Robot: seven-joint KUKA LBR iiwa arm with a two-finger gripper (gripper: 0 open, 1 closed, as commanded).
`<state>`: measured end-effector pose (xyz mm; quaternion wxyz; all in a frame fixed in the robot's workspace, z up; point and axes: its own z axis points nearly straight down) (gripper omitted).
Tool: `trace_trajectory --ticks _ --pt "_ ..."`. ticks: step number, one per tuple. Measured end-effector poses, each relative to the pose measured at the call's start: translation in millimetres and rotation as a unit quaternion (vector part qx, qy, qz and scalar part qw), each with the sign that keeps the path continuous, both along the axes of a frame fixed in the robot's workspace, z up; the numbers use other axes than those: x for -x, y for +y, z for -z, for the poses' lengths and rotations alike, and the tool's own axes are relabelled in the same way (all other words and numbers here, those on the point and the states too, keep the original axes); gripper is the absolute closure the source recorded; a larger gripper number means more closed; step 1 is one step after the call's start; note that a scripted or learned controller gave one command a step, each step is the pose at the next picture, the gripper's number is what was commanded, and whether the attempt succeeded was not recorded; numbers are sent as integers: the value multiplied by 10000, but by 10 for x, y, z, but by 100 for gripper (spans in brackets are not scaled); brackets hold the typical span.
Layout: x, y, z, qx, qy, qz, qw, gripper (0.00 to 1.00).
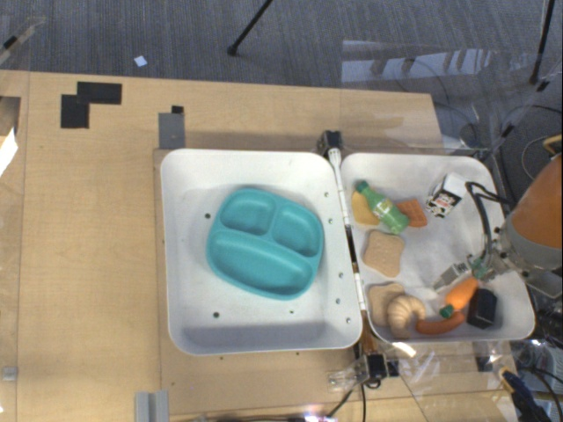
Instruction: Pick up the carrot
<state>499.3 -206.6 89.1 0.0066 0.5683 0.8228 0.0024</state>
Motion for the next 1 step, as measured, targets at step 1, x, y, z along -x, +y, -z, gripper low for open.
trace_trajectory --ticks 1 --pt "-43 15 -122 -1 -44 -10 10000 100"
